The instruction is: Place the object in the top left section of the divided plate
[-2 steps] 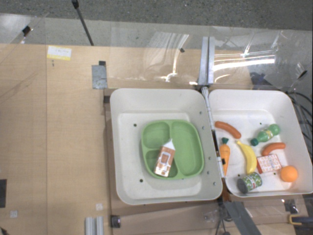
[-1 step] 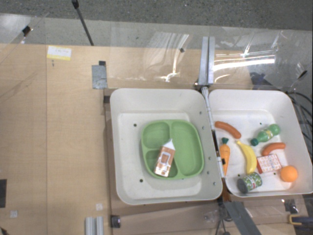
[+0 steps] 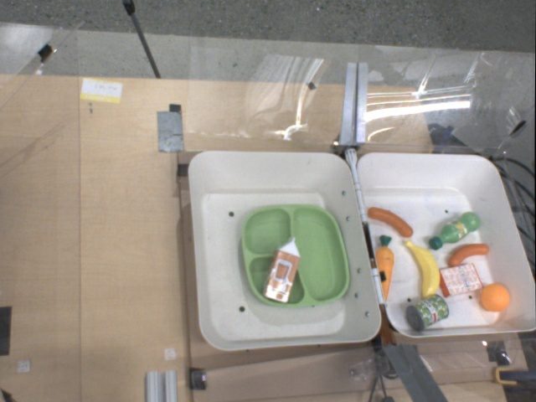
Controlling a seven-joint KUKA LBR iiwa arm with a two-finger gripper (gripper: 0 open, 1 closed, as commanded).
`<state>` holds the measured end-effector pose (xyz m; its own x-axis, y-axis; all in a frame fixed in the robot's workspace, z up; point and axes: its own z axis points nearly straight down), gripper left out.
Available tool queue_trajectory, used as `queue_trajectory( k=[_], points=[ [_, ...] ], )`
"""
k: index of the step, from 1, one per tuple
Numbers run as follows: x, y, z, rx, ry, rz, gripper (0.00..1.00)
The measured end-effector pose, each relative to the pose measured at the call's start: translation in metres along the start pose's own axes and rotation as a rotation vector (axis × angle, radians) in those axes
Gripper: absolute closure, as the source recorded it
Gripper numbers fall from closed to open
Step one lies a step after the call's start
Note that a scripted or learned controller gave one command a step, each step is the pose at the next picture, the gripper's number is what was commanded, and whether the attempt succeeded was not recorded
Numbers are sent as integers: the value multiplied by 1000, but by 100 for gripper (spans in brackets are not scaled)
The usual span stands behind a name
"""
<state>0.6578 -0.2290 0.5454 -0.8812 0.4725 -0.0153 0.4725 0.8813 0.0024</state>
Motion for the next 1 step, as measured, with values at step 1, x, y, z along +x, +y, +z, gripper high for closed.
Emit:
queue_trajectory(
  k=[1],
  points=[
    [-2,-12,-1,-1,0,81,0]
  ],
)
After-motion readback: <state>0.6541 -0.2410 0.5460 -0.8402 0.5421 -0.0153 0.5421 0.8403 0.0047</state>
